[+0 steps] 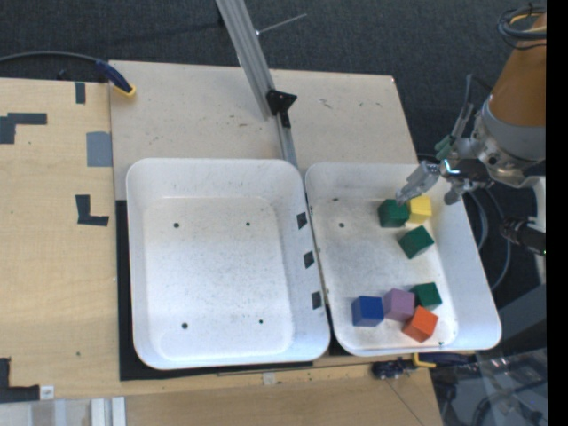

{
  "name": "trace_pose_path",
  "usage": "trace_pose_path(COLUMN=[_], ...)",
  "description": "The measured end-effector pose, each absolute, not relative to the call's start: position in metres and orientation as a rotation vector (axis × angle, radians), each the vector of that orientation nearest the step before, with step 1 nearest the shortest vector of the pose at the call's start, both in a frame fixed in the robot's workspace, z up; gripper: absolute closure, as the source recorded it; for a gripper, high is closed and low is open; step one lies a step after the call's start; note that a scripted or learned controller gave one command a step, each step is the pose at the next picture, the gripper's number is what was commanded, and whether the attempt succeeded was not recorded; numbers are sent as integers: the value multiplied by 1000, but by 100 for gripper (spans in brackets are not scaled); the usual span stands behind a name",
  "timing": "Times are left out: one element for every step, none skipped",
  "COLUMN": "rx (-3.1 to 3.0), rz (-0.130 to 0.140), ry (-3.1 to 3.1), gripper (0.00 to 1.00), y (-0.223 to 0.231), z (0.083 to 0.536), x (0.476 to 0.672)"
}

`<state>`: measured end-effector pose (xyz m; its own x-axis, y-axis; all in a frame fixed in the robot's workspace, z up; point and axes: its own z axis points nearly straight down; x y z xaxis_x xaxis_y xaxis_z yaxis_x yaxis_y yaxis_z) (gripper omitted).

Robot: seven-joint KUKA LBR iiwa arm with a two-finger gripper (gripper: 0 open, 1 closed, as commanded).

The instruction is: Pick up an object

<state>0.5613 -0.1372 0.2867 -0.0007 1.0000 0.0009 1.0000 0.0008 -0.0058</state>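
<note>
Two white bins sit side by side in the middle of the frame. All the blocks are in the right bin (342, 264), so that is where the arm has to go.

The gripper (415, 187) is in the upper right part of the frame, over the top of the right bin. It leans down and to the left, with its tip just above a dark green block (392, 213). A yellow block (421, 207) sits right beside that green one, touching it or nearly so. I cannot tell if the gripper is spread or pressed together, because it is small and blurry here. I see no block in it.

A little lower lies another green block (415, 240), turned at a slant and apart from the first two.

At the lower right of the bin there is a small heap: a blue block (366, 310), a purple block (399, 304), an orange block (422, 324) and one more green block (427, 294), all pushed close together.

I think the arm aims at the top pair because they are the nearest to it. The tight spot between them could make the grab slip.

The left bin (213, 264) has only small dark dots on its floor.
</note>
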Motion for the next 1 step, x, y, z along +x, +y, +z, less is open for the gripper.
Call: trace_pose_path(rx=[-2218], rz=[1], ry=[-2224], gripper=[0], y=[-137], z=[289], x=[562])
